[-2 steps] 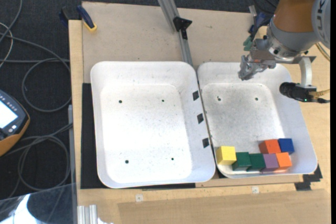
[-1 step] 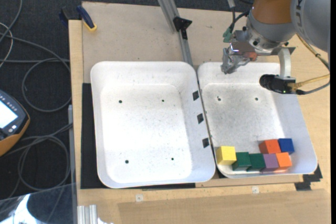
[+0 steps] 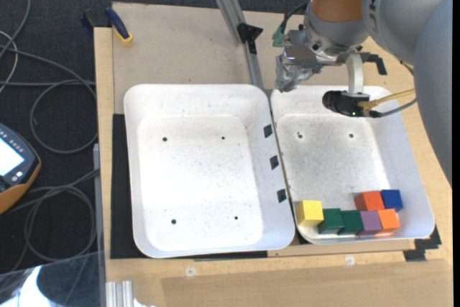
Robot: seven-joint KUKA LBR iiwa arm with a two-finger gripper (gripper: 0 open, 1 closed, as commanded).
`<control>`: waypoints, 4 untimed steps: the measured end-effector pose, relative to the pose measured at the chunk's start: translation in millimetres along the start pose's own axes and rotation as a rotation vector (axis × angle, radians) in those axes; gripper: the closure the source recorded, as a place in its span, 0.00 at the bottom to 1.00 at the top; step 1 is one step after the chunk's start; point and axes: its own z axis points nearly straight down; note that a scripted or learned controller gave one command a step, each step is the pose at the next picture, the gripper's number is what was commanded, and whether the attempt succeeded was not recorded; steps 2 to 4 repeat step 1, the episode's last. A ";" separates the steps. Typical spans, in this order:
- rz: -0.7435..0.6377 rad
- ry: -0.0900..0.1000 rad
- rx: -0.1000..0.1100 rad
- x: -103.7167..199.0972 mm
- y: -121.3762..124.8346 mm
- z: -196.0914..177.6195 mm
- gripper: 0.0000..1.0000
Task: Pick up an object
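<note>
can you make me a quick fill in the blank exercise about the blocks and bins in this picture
1. All the small coloured blocks sit in the ____ shallow white bin.
2. The small yellow block lies at the ____ end of the cluster.
3. The small blue block touches a ____ block on its left side.
4. The grey arm's pincer hangs over the ____ edge of that bin, away from the blocks.

Missing words: right; left; red; far
</note>
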 end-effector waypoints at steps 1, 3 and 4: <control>0.001 -0.001 0.005 53.8 1.9 15.8 1.00; 0.001 -0.001 0.005 53.8 1.9 15.8 1.00; 0.001 -0.001 0.005 53.8 1.9 15.8 1.00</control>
